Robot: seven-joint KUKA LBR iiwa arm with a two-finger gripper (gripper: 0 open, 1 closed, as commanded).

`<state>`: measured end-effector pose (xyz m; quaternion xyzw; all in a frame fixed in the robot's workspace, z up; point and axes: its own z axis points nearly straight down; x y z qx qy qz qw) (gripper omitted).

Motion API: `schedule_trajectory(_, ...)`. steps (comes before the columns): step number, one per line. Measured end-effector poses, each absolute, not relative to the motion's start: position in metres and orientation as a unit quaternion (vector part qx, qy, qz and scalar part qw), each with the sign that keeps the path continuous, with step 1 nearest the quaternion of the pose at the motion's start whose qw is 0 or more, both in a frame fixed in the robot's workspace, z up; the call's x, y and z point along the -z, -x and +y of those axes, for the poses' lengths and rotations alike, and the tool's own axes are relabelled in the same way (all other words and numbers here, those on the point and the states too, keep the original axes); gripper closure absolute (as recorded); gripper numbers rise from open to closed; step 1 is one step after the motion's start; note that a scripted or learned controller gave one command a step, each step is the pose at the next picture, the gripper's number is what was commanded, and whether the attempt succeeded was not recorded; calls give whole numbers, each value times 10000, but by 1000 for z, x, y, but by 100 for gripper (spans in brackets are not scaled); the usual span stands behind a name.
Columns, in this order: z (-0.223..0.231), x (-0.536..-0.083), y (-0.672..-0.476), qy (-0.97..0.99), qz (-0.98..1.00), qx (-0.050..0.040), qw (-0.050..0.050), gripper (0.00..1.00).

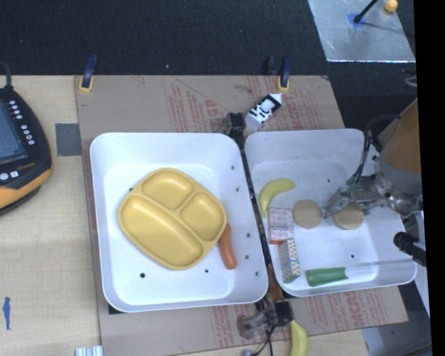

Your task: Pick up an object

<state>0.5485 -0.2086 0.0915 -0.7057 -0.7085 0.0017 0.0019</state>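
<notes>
Two bins we see, gripper [334,207] in right bin [310,143], between two tan discs [308,213], grip state we cannot tell.

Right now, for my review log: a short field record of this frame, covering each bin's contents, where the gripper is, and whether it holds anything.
left bin: yellow three-compartment plastic plate; orange carrot-shaped toy at its right edge
right bin: yellow banana, two round tan discs, two printed packets, green flat block
gripper: over right bin, between the discs
grasp: cannot tell
</notes>
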Motion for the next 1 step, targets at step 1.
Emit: schedule_trajectory(1,-209,-102,-549,7042,-7100,-28,20,100)
